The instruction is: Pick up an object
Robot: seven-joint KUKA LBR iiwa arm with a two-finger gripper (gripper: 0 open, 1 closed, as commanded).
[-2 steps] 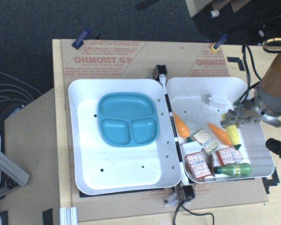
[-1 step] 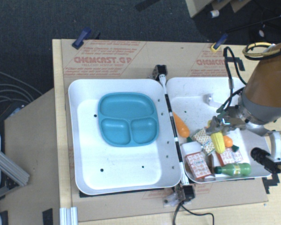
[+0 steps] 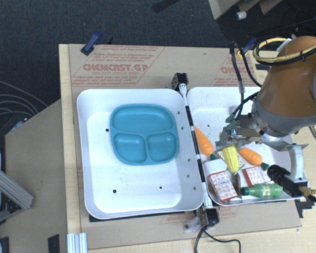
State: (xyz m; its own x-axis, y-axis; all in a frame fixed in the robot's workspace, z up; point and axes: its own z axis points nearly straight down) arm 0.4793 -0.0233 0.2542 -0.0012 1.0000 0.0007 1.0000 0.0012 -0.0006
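The arm (image 3: 289, 88) leans over the right bin (image 3: 210, 101) to reach the heaped food. Left of that bin lies a blue tray (image 3: 144, 133). The gripper (image 3: 233, 136) hangs just above the corn (image 3: 230, 158); its grasp can't be told.

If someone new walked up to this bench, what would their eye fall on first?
Probably the blue divided plate, lying alone in the left bin. Next, the grey arm with its orange band reaching in from the right, its hand low over the right bin. There a corn cob, two carrots, a green bottle and small cartons crowd together.
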